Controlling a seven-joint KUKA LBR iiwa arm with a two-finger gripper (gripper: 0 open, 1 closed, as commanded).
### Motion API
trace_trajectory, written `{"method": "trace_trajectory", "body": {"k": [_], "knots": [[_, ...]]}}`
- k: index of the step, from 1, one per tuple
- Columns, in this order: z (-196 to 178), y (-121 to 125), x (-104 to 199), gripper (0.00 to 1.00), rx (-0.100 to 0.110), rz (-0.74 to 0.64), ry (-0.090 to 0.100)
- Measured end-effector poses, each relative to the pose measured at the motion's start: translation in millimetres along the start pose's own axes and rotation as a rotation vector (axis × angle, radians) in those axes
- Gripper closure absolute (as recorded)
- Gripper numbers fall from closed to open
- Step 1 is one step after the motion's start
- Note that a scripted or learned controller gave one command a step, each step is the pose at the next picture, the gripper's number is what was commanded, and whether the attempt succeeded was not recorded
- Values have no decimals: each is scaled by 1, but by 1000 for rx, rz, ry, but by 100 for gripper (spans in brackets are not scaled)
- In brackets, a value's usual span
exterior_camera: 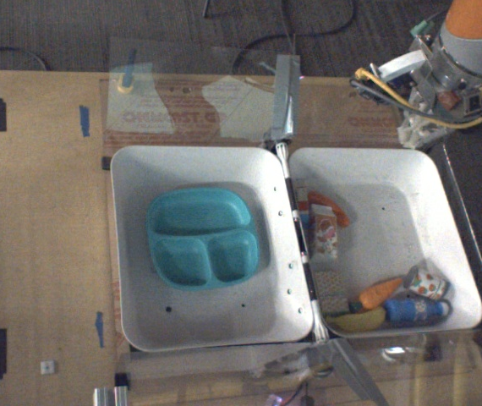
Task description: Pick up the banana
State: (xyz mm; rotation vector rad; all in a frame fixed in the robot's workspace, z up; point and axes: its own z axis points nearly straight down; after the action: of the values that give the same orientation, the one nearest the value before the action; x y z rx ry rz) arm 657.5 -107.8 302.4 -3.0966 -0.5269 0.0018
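Item: banana (pixel 360 319), lying at the lower edge of the right bin (pixel 457 218), lower right of frame, touching a carrot (pixel 380 292) and a blue bottle (pixel 414 311). Gripper (pixel 419 125) is hanging at upper right, outside the bin; its opening cannot be told. Step: approach pending. Next move is calling for descent among crowded neighbours.

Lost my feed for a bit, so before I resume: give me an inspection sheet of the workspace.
Surface: cardboard-covered bench bearing two white bins.
Job's things: banana lies at the right bin's near edge.
Clutter: carrot, blue item, patterned cup, packet in right bin; teal divided plate in left bin.
Grippers: gripper above the right bin's far right corner.
Cables: black loops on floor.
Surroundings: dark carpet.
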Motion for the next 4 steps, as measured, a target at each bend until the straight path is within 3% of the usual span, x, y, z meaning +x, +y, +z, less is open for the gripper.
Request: {"method": "trace_trajectory", "body": {"k": [1, 2, 4], "knots": [[63, -150, 13, 100, 2, -124, -1], [44, -192, 65, 100, 0, 141, 3], [24, -187, 65, 100, 1, 153, 3]]}}
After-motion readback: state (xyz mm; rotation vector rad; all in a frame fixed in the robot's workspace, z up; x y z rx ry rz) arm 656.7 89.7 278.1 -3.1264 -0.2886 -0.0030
